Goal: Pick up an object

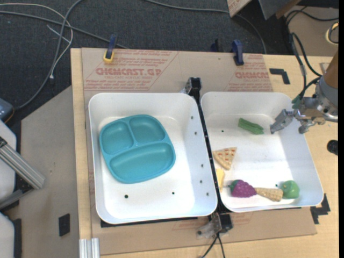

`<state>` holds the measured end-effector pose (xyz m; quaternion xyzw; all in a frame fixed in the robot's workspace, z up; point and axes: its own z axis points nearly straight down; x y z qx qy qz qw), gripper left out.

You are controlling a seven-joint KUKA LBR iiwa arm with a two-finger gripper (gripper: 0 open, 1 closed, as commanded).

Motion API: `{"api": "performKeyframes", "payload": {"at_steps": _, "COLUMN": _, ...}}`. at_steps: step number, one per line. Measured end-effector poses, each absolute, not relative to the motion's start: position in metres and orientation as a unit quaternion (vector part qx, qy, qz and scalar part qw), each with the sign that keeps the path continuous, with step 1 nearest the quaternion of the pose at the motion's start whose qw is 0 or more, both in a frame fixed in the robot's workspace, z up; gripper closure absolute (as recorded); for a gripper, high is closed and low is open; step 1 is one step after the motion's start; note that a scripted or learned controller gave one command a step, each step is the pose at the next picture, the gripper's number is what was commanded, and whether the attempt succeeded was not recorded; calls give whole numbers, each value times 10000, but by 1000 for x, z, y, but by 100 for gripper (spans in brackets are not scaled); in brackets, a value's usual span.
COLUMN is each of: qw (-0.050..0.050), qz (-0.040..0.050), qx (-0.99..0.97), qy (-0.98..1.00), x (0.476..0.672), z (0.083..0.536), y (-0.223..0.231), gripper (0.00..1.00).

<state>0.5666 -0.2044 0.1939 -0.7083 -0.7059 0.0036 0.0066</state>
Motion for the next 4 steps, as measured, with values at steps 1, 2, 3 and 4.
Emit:
{"api": "performKeyframes", "payload": {"at_steps": 1, "qw": 5, "qz": 0, "qx": -7070, "qy": -7072, "x": 570, "z": 201, "y": -204, "gripper": 0}}
{"api": "performKeyframes", "payload": {"at_steps": 2, "qw": 24, "qz": 7, "qx": -7068, "qy": -7074, "x": 575, "z": 151, "y": -195, "gripper": 0}}
{"api": "performKeyframes", "payload": {"at_steps": 3, "qw": 21, "qz": 6, "qx": -7069, "qy": -7073, "x": 572, "z": 104, "y": -186, "gripper": 0}}
{"api": "performKeyframes", "payload": {"at_steps": 4, "qw": 22, "qz": 7, "qx": -7071, "qy": -7071, "x": 572, "z": 84, "y": -186, "gripper": 0}}
